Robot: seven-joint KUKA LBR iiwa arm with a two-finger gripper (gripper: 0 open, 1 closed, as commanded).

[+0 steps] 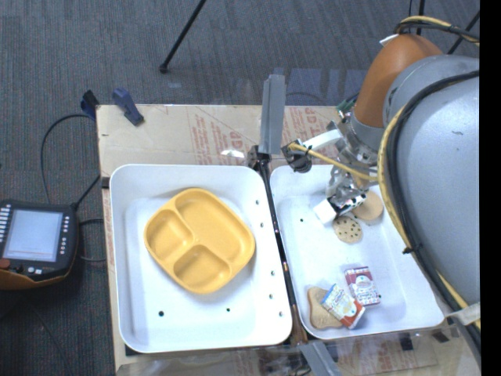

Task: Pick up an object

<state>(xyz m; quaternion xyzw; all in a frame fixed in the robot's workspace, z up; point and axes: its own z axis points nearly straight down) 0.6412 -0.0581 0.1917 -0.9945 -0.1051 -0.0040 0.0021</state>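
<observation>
Hand [344, 200] near right bin's [407, 308] far edge

- The grey arm [438, 163] reaches in from the right edge, its bulky body filling that side from top to bottom.
- An orange band [395, 77] sits above the wrist, near the top right.
- The wrist angles down and to the left.
- The gripper [342, 200] hangs low at the arm's end, pointing downward.
</observation>
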